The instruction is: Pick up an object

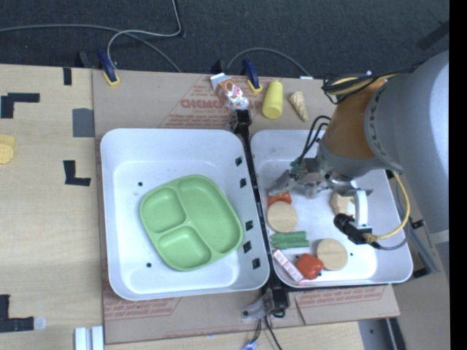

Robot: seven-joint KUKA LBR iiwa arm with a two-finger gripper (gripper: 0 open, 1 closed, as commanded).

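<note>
Two white bins side by side on bench. Left bin (117,217) holds a green three-compartment tray (191,222), set at a diagonal, nothing in its wells. Right bin (387,268) holds small toy foods: a tan disc (282,216) near the divider, a green bean-like piece (289,240) just below it with long axis running left-right, a second tan disc (332,254) lower right, a red tomato-like piece (309,267) beside a red-and-white packet (287,266) at the near wall, and a small orange-red piece (280,197) above the first disc. Gripper (298,184) is low in the right bin, just above-right of the orange-red piece; cannot tell how it is set. Behind the bins: a yellow cylinder (272,99) and a tan cone (299,105).
</note>
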